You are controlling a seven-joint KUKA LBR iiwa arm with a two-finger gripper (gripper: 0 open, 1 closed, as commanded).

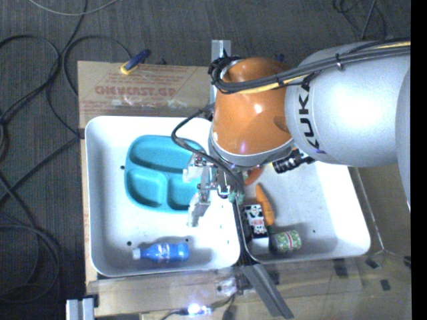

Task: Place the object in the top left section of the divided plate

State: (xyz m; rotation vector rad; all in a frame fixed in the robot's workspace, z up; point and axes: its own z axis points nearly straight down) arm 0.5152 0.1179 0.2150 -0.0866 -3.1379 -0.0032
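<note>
I am hovering the gripper (198, 209) over the left bin (100, 179), beside the blue divided plate (157, 172); finger state unclear. The likely object, a carrot (265, 204), is lying in the right bin (333, 232): light, stiff, best pinched mid-length.

Inventory by count. White bins: two, the left bin (100, 199) and the right bin (333, 239), side by side. Divided plates: one, blue (157, 175), in the left bin. Bottles: one, blue with a white cap (162, 251), at the near side of the left bin. Orange objects: one, elongated (265, 205), in the right bin. Small black-and-white items: one (255, 221), beside the orange object. Green cans: one (285, 241), near side of the right bin. Robot arms: one (347, 105).
</note>
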